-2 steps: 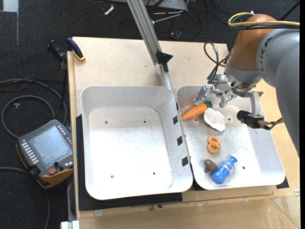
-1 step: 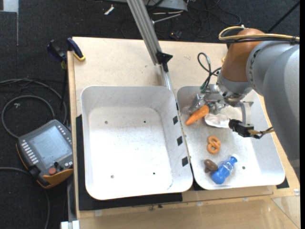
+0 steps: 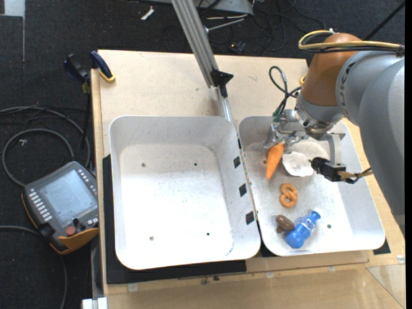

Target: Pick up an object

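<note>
Right bin (image 3: 360,224): carrot (image 3: 274,160) just below gripper (image 3: 281,139).

Two white bins counted: left bin (image 3: 129,134), right bin (image 3: 360,230). In right bin, lower right of frame, five items counted: one orange carrot (image 3: 274,161), one white crumpled object (image 3: 302,159), one pretzel (image 3: 288,195), one brown lump (image 3: 284,223), one blue bottle (image 3: 302,230). One pendant (image 3: 61,205) noted at left edge. One clamp (image 3: 90,66) noted upper left.

No legible text, label, brand, number or sign anywhere on the bench, bins or objects.
</note>
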Available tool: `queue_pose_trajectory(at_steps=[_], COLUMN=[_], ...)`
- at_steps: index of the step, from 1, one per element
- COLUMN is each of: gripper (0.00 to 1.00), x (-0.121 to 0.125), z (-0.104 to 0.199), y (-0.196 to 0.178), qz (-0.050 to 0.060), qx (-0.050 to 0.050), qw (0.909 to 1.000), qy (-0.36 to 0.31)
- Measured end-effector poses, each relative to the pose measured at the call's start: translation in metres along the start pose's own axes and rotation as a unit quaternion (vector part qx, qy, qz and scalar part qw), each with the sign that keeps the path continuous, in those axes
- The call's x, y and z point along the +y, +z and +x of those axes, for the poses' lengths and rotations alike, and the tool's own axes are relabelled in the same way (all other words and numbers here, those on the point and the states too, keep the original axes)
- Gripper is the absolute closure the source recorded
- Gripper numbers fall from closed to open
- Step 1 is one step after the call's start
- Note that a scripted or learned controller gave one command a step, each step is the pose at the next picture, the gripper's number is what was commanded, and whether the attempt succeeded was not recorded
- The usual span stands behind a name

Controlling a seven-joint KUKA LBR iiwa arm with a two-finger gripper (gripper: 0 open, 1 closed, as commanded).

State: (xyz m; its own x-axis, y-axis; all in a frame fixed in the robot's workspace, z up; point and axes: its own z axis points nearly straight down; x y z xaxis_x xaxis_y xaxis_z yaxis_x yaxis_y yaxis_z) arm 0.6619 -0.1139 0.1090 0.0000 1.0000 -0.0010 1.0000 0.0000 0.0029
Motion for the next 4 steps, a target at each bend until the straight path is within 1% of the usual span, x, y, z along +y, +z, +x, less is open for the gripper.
queue_pose_trajectory(at_steps=[1, 2, 3, 4], gripper=[1.0, 1.0, 1.0, 1.0], x=[-0.004, -0.008, -0.006, -0.018], z=[0.005, -0.003, -0.003, 0.056], y=[-0.046, -0.103, -0.144, -0.136], qz=[-0.001, -0.002, -0.002, 0.002], qx=[0.0, 0.0, 0.0, 0.002], qw=[1.0, 1.0, 1.0, 1.0], qy=[-0.001, 0.0, -0.001, -0.004])
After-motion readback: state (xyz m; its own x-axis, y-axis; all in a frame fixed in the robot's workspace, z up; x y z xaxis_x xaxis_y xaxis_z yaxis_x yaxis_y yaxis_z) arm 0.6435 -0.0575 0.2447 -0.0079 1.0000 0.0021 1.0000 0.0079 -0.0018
